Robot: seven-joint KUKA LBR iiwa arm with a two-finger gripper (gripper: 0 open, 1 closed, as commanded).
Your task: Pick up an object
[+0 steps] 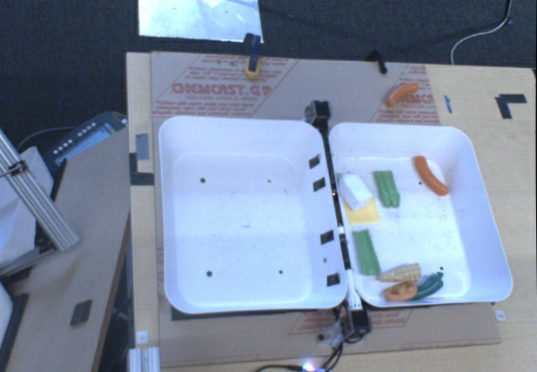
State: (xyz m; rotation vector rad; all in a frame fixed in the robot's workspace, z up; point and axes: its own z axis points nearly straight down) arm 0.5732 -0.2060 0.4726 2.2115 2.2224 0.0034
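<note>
the two white bins lay side by side across the middle of the frame. the left bin (243, 219) was bare white, while the right bin (470, 227) carried all the loose pieces. a white block (355, 189) rested on a yellow slab (364, 211) near the dividing wall, with a green piece (386, 188) just beside them and an orange sausage (430, 175) toward the upper right. a second green piece (367, 251) lay lower, its long axis running up and down the frame. at the lower edge sat a tan piece (401, 272), an orange bit (401, 291) and a dark green pepper (430, 284), crowded close. another orange sausage (402, 94) lay on the board above the bins. the state of the gripper could not be told, so no direction from it to any piece could be judged; the isolated orange sausage in the bin looked the easiest target.
</note>
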